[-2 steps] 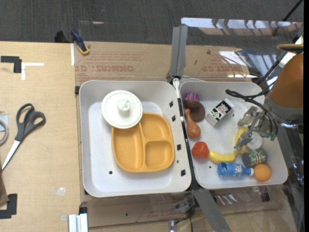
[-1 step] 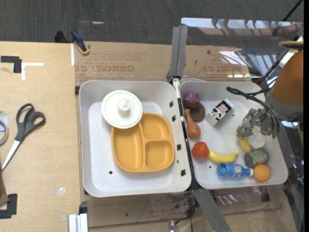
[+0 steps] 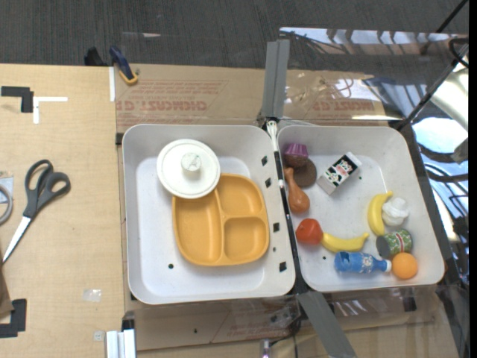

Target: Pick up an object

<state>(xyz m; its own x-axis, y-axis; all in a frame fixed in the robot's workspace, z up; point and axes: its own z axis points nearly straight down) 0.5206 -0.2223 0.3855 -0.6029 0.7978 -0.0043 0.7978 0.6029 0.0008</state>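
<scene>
Right bin [image 3: 417, 171] holds the pick candidates: two bananas [image 3: 377, 212] [image 3: 345, 240], tomato [image 3: 308, 231], orange [image 3: 404, 265], blue bottle [image 3: 361, 262] lying flat, small black-and-white carton [image 3: 340, 173], drumstick [image 3: 297, 195], plus a few smaller pieces. All loose on the bin floor, mostly toward the near and left sides. Left bin [image 3: 141, 222]: yellow divided tray [image 3: 222, 222], white round lid [image 3: 189, 168] overlapping its far-left corner. Scissors [image 3: 34, 197] on the surface, well left. Gripper state: can't tell.
</scene>
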